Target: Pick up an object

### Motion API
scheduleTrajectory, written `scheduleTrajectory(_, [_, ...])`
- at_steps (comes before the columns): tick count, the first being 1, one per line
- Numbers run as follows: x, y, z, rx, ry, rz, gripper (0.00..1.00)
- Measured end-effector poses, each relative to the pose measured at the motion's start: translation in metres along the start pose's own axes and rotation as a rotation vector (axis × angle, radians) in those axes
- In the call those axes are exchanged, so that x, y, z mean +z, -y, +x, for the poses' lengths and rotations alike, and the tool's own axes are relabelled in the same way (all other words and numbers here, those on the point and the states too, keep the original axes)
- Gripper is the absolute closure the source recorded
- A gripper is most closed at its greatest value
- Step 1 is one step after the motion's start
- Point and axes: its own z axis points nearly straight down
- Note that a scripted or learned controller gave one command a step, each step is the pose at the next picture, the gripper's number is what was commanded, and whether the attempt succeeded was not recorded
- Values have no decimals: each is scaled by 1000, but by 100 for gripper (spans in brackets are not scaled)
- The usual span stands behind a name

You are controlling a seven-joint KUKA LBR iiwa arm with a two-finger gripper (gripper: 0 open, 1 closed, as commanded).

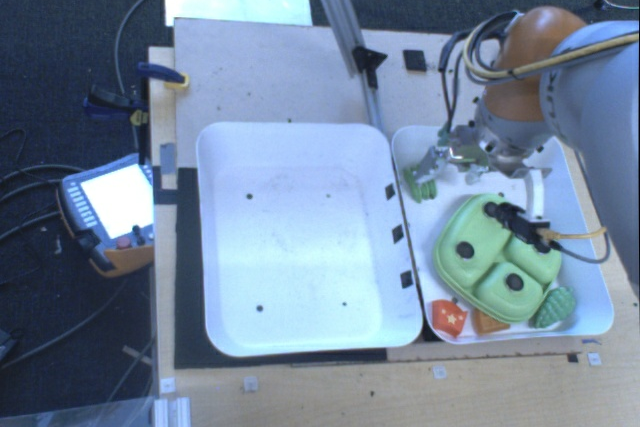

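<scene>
My gripper (pixel 432 169) hangs low over the far left corner of the right bin (pixel 592 287), reaching in from the right. A small green ridged piece (pixel 421 182) sits right at its tip, close to the bin's left wall; whether it is gripped I cannot tell. A large light-green moulded toy (pixel 482 263) lies in the middle of that bin. Along the near edge are a small red piece with a yellow star (pixel 449 317), an orange piece (pixel 488 322) and a dark green knobbly piece (pixel 553 307).
The left bin (pixel 300 235) stands wall to wall with the right one. A slanted metal pole (pixel 340 10) rises behind the bins. A handheld control pad (pixel 108 210) lies off the bench at the left.
</scene>
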Motion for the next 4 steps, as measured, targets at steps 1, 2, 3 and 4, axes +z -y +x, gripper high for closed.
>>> scheduleTrajectory(1, [-14,-1,0,1,0,-6,100])
scheduleTrajectory(2, [-78,-8,2,-3,0,-10,100])
scheduleTrajectory(3, [-133,-9,2,-4,0,-9,100])
scheduleTrajectory(4, [-134,-10,49,-7,-2,-4,100])
